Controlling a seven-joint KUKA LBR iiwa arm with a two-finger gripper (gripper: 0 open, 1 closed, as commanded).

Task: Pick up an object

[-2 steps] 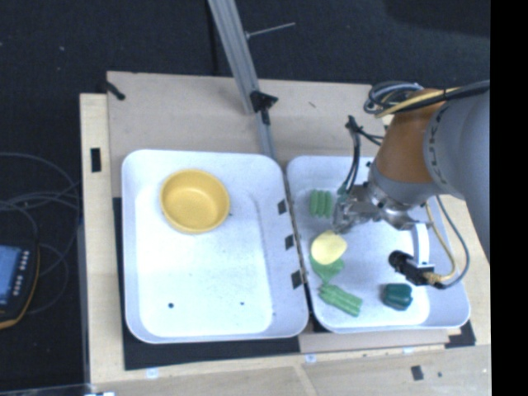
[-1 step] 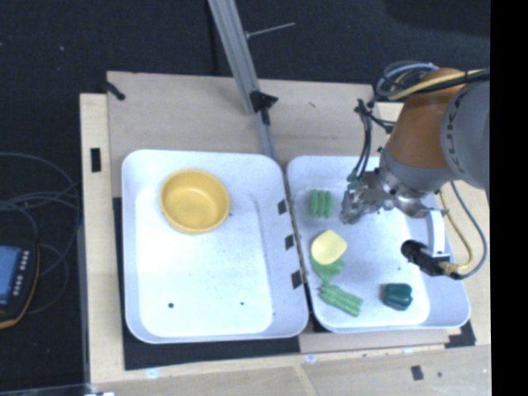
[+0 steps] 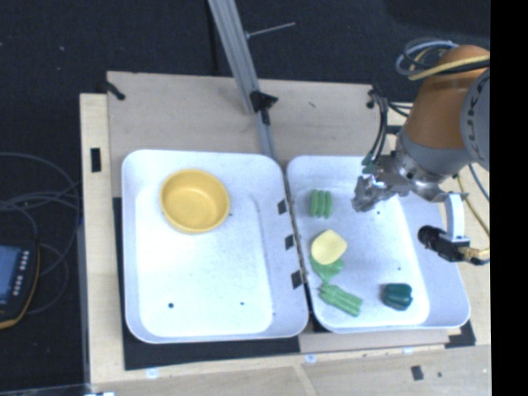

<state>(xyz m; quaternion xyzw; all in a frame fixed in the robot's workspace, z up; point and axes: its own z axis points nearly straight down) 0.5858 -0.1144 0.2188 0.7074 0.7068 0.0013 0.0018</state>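
The gripper [image 3: 369, 194] hangs over the upper part of the right bin [image 3: 412, 299]; I cannot tell how it is set. Below it lie a ribbed green piece [image 3: 321, 204], a yellow block [image 3: 328, 245] on something green, a green ridged stick [image 3: 341, 299] and, possibly, a dark green pepper [image 3: 397, 296]. A yellow bowl [image 3: 195, 200] sits in the left bin [image 3: 206, 304]

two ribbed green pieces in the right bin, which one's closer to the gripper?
The upper green piece, level with the gripper and just to its left. The other green piece lies near the bin's front edge, below the yellow object.
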